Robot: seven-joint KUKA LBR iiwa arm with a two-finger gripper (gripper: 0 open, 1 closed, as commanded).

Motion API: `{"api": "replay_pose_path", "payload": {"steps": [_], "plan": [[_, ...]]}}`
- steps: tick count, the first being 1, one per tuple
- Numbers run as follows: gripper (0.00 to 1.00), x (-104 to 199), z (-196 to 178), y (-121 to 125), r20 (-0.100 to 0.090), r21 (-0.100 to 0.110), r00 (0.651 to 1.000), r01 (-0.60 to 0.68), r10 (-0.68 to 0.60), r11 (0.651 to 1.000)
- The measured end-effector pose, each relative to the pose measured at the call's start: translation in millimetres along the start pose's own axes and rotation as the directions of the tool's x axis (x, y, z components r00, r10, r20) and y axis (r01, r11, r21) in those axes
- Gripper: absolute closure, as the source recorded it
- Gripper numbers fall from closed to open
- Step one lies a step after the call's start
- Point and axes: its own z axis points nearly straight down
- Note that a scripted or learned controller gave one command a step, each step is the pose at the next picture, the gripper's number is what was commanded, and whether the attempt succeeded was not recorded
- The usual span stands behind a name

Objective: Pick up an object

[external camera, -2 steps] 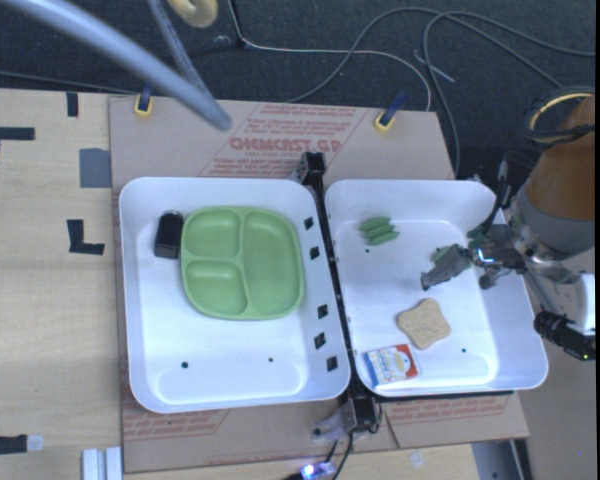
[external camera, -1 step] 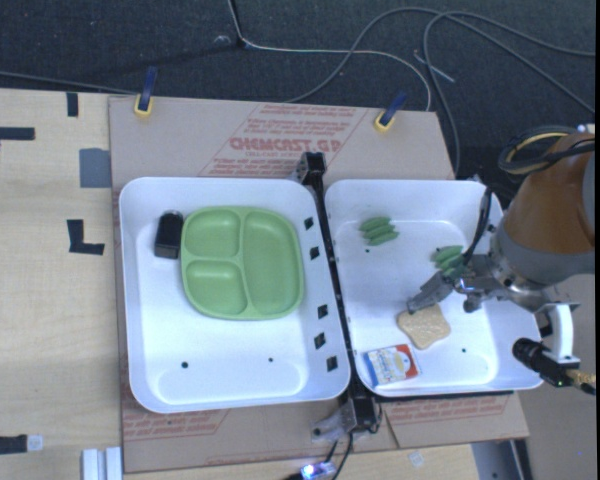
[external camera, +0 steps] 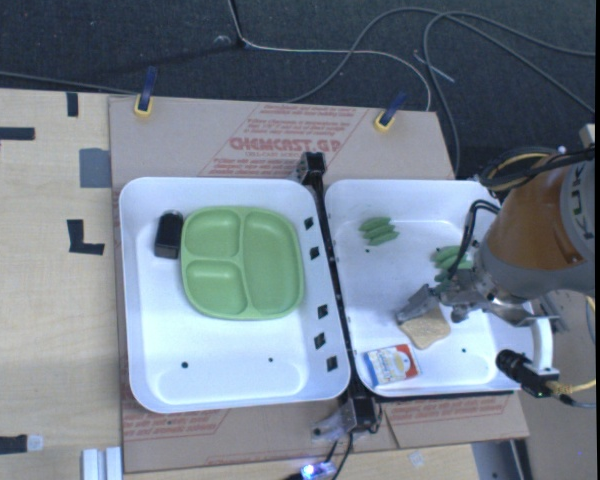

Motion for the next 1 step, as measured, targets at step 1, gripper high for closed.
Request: {"api": "replay_pose_path", "payload": {"steps": [1], "plan": [[1.0,0.4,-12.3,0.9,0.0,-0.003,1.0,0.001,-0.001,1.0]]}}
